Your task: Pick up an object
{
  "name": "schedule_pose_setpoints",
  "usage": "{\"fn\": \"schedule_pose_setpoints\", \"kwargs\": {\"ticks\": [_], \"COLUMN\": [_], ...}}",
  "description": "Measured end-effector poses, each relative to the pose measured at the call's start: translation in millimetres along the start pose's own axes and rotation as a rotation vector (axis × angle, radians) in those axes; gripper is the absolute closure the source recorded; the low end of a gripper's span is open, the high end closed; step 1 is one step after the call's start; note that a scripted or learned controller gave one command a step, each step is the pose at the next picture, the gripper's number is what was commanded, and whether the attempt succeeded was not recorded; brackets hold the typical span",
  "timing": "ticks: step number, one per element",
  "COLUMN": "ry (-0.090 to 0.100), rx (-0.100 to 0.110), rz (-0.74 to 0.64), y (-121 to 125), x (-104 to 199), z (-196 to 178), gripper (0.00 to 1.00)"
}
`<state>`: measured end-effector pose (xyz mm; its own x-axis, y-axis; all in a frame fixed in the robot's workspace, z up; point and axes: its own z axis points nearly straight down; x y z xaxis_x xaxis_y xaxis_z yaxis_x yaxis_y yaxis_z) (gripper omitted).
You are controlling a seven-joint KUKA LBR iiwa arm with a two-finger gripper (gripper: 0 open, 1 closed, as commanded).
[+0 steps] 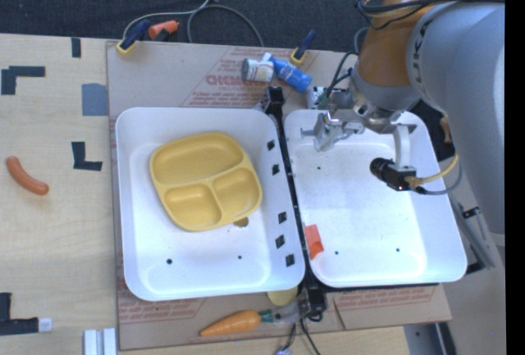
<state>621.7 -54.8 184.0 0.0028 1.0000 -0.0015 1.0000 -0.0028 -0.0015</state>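
Observation:
A yellow divided plate [205, 179] lies in the left white bin [148, 263], with a small brown item [239, 222] peeking out at its front edge. My gripper [326, 133] hangs low over the far left corner of the right white bin [369, 214], below the orange-banded wrist [390, 58]. Nothing shows beneath it but bare bin floor. The plate is a bin's width to its left.
A white and blue bottle [276, 70] lies behind the bins. A carrot [232, 323] rests on the cardboard in front, and a sausage [27, 175] on the wooden table far left. An orange tag [313, 240] sits by the divider. A black cable part [392, 173] dangles over the right bin.

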Motion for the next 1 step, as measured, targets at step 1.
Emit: {"fn": "schedule_pose_setpoints", "kwargs": {"ticks": [1], "ry": [-0.001], "rx": [-0.004], "rz": [-0.001], "y": [24.8], "x": [-55.7], "z": [-17.1], "gripper": [1.00]}}
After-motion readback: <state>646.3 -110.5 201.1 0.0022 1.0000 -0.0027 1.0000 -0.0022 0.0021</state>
